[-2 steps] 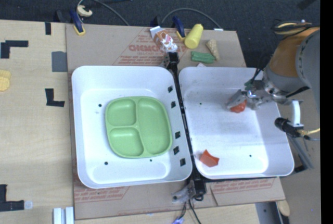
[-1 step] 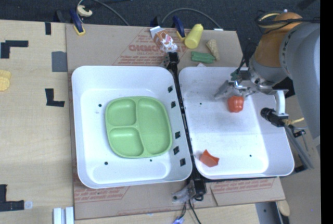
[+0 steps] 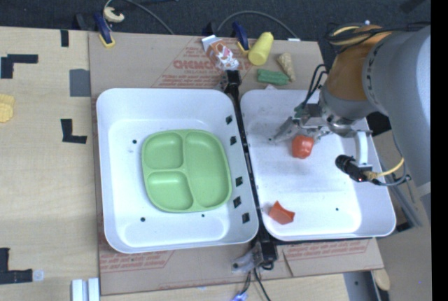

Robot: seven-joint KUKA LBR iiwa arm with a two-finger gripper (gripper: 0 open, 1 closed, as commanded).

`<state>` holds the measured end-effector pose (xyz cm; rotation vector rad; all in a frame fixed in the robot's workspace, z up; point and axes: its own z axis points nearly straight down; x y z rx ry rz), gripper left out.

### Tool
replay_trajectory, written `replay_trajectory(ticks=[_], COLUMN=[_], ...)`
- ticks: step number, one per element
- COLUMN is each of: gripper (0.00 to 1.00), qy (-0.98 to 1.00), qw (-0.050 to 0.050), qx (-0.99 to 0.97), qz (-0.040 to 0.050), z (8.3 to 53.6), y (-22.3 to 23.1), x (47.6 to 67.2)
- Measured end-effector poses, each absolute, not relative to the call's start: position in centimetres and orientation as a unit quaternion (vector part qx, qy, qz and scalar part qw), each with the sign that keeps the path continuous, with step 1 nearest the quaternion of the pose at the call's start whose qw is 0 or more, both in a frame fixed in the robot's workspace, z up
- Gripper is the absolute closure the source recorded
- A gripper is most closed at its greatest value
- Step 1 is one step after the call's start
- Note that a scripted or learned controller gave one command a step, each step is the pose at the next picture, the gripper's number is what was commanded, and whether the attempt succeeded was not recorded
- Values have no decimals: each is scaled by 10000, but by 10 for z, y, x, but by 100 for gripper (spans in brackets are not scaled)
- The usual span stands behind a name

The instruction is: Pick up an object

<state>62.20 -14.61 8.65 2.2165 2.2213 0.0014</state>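
Observation:
In the right bin (image 3: 364, 219), a round red-orange object (image 3: 302, 147) lies near the middle. My gripper (image 3: 297, 131) hangs right over its upper edge, reaching in from the right, and the view does not let me judge whether it touches the object. A smaller red piece (image 3: 282, 213) rests near the front left corner of the same bin, well apart from the gripper.
The left bin (image 3: 112, 124) holds a green divided plate (image 3: 187, 170). Behind the bins on the cardboard lie a yellow object (image 3: 260, 48), a green piece (image 3: 272, 77), a tan piece (image 3: 285, 64) and a small printed packet (image 3: 220, 53). Cables run along the back.

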Motion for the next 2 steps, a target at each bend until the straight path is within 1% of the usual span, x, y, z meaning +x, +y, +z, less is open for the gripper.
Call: replay_trajectory(ticks=[1,2], gripper=[0,100], qy=[7076,7078], qw=[25,28], qx=[7066,7064], qz=[4,5], z=[87,97], y=[-124,-124], x=[606,607])
